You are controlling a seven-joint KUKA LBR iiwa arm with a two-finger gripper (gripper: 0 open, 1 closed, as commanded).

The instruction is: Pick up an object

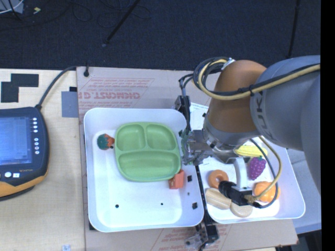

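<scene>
Objects for picking lie in two shallow white bins set side by side on the bench (57,203). Left bin (104,213): a green divided plate (147,151) with three compartments occupies the upper middle; a small round toy, teal and orange (105,141), lies just beside the plate's left edge; a small orange block (178,180) lies at the plate's lower right corner, near the wall shared with the other bin. Right bin (293,205): a glazed doughnut (218,178), a purple bunch of grapes (256,167), a yellow ear of corn (249,151), an orange fruit (266,191), and two tan bread-like pieces (225,202) are grouped close together, partly crossed by a black cable.

Arm: the grey arm with its orange band (235,103) enters from the right and hangs over the boundary between the bins. The pincer (189,149) is seen at the right edge of the green plate, above the shared wall; whether it is spread or closed cannot be told from this angle, and nothing can be seen in its hold.

Surroundings: a handheld control pendant with a blue screen (18,148) rests on the bench to the left of the bins.
</scene>
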